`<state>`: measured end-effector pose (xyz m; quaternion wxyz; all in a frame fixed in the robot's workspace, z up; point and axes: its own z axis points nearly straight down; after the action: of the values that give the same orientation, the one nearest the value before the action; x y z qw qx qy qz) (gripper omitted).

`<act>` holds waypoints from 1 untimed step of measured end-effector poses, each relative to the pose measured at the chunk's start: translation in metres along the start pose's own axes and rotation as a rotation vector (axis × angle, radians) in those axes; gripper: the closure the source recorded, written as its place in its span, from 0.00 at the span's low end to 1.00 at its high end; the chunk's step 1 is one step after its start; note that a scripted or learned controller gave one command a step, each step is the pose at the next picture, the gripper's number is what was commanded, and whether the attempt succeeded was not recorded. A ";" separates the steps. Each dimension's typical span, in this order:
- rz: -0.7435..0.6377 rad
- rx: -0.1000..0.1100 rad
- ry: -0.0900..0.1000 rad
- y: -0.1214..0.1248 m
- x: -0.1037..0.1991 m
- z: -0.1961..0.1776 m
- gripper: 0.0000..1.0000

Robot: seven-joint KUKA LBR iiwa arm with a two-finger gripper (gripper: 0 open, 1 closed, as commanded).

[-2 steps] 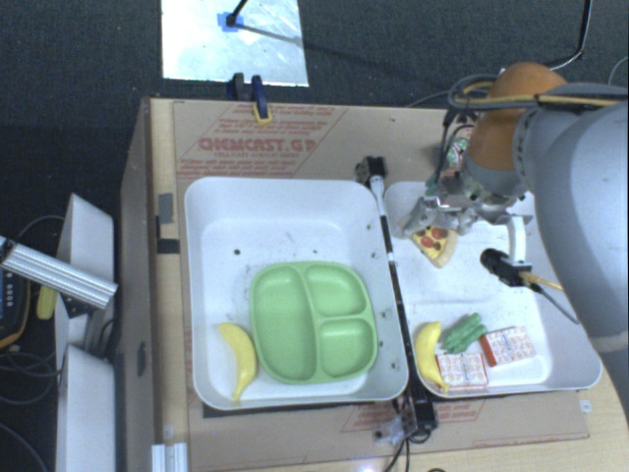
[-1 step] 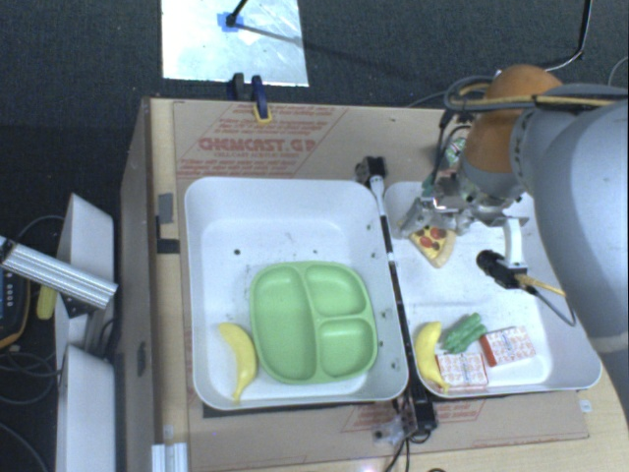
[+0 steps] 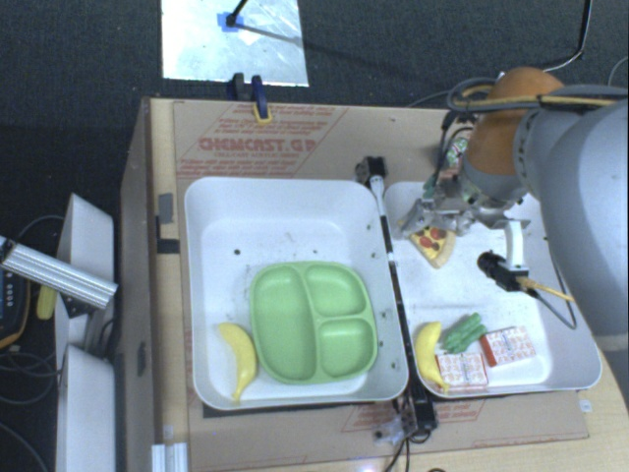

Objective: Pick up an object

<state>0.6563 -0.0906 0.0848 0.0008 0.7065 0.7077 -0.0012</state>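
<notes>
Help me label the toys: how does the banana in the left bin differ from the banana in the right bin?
The left-bin banana lies against the green plate; the right-bin banana lies beside a red-and-white packet. The left-bin banana looks longer than the right-bin banana. Both are yellow, curved, near their bin's lower-left corner.

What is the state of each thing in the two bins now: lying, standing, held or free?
green plate: lying flat, right way up, left bin.
left banana: lying beside the plate, free.
pizza slice: lying flat in the right bin, by the gripper, not visibly held.
right banana: lying by the bin's left wall, free.
green vegetable: lying beside the right banana, free.
left packet: lying flat, free.
right packet: lying flat, free.
</notes>
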 end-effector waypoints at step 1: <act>-0.003 0.010 0.002 0.008 -0.008 0.000 0.00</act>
<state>0.6643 -0.0983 0.0847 -0.0032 0.7055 0.7087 -0.0039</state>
